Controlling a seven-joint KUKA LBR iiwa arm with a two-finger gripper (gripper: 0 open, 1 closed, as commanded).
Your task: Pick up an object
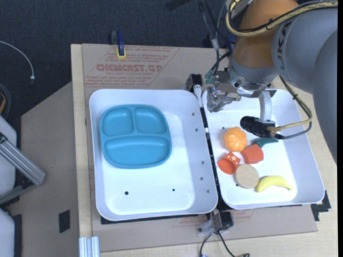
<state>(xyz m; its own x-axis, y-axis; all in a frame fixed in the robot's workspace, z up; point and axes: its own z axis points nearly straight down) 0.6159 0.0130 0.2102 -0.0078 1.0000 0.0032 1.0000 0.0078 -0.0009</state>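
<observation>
Hovering over the upper part of the right bin (305, 159), gripper (217, 101) sits near the bin's left wall; whether it is spread or closed cannot be told. Nothing seen in its grasp. Objects lie below and to its right, apart from it: orange (235, 138), red pieces (253, 153) and (229, 163), tan disc (247, 175), banana (273, 183). Left bin (182, 143) holds blue tray (136, 136).

I see two bins side by side: the left bin (185, 191) holds a divided plate (135, 136) toward its left; the right bin (305, 165) holds a cluster, with a round fruit (235, 138) farthest back, a disc (247, 175) in front and a banana (273, 183) to its right
</observation>
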